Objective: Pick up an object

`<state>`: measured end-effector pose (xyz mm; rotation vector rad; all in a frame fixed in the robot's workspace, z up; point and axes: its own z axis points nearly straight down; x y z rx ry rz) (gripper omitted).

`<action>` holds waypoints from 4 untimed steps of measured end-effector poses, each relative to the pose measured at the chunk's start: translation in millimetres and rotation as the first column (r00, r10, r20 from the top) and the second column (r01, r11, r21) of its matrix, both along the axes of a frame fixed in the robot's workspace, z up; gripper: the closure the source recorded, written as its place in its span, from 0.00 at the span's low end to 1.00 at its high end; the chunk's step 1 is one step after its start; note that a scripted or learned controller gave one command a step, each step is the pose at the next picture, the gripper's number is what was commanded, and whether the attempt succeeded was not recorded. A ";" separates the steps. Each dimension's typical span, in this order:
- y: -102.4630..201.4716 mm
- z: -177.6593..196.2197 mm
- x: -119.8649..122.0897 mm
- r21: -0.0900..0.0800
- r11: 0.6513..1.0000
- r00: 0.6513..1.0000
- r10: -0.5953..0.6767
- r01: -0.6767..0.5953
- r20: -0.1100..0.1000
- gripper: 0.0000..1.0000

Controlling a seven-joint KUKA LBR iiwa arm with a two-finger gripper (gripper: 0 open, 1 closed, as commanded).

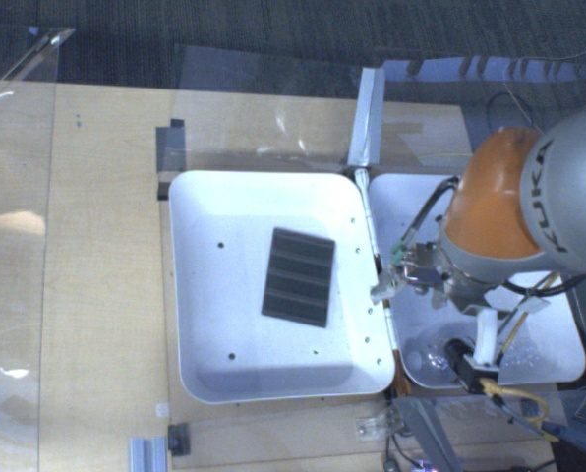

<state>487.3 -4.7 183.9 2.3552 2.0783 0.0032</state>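
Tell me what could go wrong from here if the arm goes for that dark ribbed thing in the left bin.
1. The arm sits over the right bin, so it must cross the raised rims between the bins to reach the dark ribbed slab and might clip them.
2. The slab lies flat on the left bin floor, giving fingers little edge; a grasp could slip or just push it.

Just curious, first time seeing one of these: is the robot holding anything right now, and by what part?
Cannot be told: the arm hides its gripper over the right bin. The dark ridged pad lies untouched in the left bin.
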 end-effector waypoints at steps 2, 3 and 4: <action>-139.9 51.3 92.4 -0.002 1.000 1.000 0.000 0.000 0.005 0.00; -86.1 -60.8 25.2 0.000 0.953 0.953 -0.304 0.304 -0.001 0.00; -130.7 26.4 37.7 0.000 0.948 0.948 -0.319 0.319 0.003 0.00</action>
